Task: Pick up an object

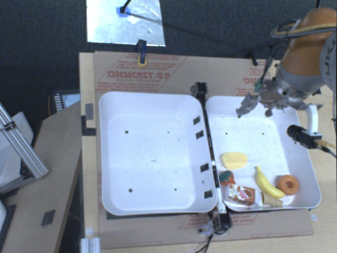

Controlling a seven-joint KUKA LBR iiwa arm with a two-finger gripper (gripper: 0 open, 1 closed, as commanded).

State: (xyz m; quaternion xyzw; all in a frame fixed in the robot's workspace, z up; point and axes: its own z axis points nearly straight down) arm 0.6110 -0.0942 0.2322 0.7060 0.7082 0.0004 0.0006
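My gripper (257,109) hangs over the far edge of the right bin (274,136), open, with nothing between its fingers. Well in front of it, in the near half of that bin, lie a pale yellow rounded piece (234,161), a banana (266,182), an orange ring (288,184), a red and white packet (241,194) and a small red and green item (226,177). A tan scrap (273,199) lies by the banana's near end. None of them touches the gripper.
The left bin (152,152) sits beside the right one, with a black-clipped divider (205,141) between them. A black fitting (300,135) sticks out over the right bin's right rim. Cables (287,28) loop above the wrist.
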